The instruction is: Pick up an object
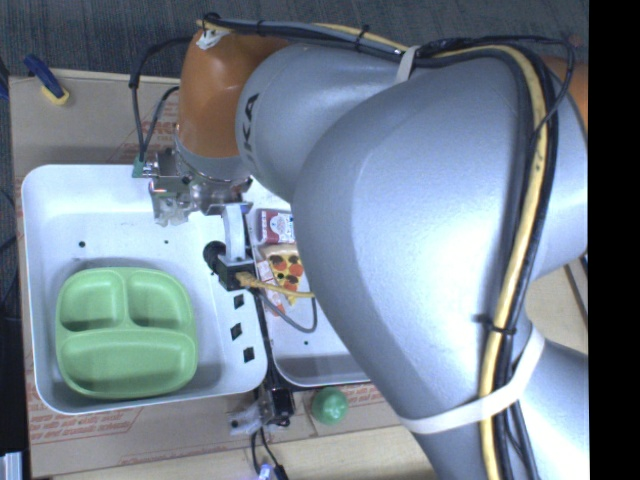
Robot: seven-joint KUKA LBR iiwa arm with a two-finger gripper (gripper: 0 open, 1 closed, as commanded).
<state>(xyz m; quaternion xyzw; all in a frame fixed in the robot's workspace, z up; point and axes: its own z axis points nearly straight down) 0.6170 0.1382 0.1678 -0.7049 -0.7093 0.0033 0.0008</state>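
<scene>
The green sectioned tray (126, 331) lies in the near part of the left bin (60, 193), close to its left wall. My gripper (172, 200) hangs over that bin's far right part, well apart from the tray; I cannot tell its state. In the right bin (320, 370), against the dividing rim, sits a small printed box (279, 259), partly hidden by my arm. A green ball (328, 405) rests on the bench just beyond that bin's near rim.
</scene>
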